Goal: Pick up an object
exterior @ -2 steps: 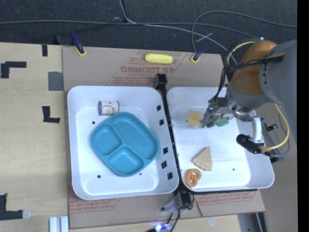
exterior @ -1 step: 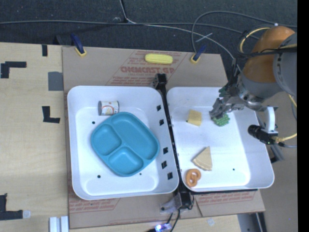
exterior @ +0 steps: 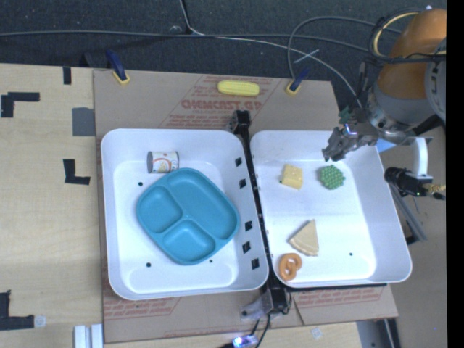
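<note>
White plastic, both bins. Left bin (exterior: pixel 116 216): holds a blue divided plate (exterior: pixel 187 214), three compartments, lying flat near the middle and turned at a slant. Just beyond its far-left corner, a small can (exterior: pixel 162 162) on its side, label pale with a reddish mark, apart from the plate. Between the bins, a dark divider strip (exterior: pixel 250 194) running near to far. Beyond the bins, on the brown cardboard sheet (exterior: pixel 181 100), a yellow banana-like piece (exterior: pixel 238 88) lying flat, well apart from everything in the bins. Right bin (exterior: pixel 362 230): four small items noted. At the near-left corner, an orange pretzel-shaped piece (exterior: pixel 290 266). Just beyond it, almost touching, a tan wedge (exterior: pixel 305 238) with its point toward the far side. Farther on, a pale yellow block (exterior: pixel 292 176) resembling cheese. Right of that block, near but apart, a round green knobbly object (exterior: pixel 332 177). Gripper (exterior: pixel 338 148) positioned over the far part of the right bin, just beyond the green object and slightly to its right; contact with it not confirmed. Fingers dark and foreshortened: cannot tell whether apart or together. Nothing seen between them. Grey arm with orange band (exterior: pixel 417 38) entering from the far right.
</note>
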Robot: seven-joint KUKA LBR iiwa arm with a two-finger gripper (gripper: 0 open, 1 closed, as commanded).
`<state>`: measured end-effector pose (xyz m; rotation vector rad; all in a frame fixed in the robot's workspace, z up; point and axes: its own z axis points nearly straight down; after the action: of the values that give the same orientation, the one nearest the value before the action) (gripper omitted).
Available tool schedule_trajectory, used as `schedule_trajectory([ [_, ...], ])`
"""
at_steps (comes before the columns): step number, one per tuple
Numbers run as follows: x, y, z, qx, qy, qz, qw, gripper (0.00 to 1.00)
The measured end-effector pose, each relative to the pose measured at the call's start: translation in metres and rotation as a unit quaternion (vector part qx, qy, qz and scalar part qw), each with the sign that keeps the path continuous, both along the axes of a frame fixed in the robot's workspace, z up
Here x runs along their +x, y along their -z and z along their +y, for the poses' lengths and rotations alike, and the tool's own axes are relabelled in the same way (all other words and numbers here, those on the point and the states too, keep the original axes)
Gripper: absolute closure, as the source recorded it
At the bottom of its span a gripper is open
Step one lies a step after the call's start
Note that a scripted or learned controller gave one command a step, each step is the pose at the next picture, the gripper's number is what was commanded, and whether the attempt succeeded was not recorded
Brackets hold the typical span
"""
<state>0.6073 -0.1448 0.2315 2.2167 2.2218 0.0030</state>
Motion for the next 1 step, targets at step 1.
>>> schedule_trajectory([
  [1, 0.0007, -0.0311, 0.0003, 0.0001, 0.000, 0.000, 1.0000, 1.00],
])
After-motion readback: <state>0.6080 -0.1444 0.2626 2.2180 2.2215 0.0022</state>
